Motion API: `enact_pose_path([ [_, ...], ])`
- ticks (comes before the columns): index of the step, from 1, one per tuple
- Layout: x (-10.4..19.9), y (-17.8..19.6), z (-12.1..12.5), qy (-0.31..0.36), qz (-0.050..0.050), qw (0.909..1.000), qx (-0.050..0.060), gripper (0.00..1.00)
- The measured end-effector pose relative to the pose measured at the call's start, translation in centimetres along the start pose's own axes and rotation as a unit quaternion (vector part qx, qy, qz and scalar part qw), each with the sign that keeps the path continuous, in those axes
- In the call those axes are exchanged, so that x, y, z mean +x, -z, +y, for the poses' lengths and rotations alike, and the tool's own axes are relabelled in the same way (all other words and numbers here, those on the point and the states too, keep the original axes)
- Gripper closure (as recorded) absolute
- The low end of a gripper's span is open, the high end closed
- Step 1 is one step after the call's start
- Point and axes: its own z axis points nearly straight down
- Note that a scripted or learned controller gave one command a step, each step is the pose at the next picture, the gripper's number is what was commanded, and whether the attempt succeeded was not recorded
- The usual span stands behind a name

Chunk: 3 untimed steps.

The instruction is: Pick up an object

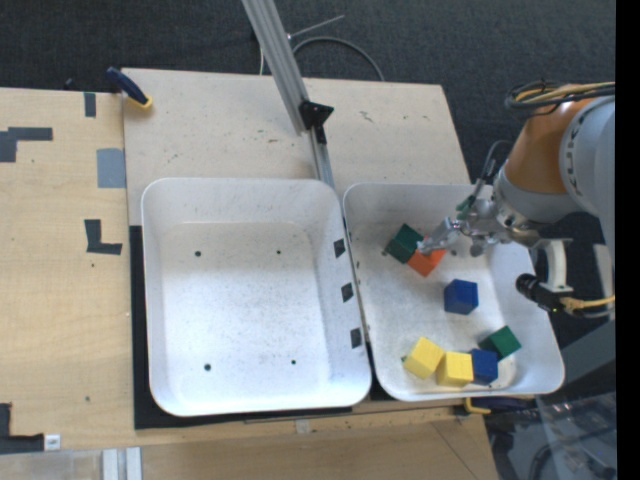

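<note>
I am reaching into the right bin (548, 363) from the right, my jaws closing on the orange block (427, 260) beside the dark green block (403, 243) at its far left, judging it light, rigid, and best pinched across flat faces.

A bulky grey arm (596, 158) with an orange band (535, 158), yellow-and-black cables, and a small metallic wrist assembly.
</note>
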Motion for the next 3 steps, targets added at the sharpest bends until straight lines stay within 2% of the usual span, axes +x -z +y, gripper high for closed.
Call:
enact_pose_path([
  [1,-0.2,1.6,0.3,0.0,-0.004,1.0,-0.006,1.0],
  [2,-0.3,7.9,0.7,-0.001,-0.002,1.0,-0.001,1.0],
  [3,-0.2,14.2,0.3,-0.001,-0.003,1.0,-0.001,1.0],
])
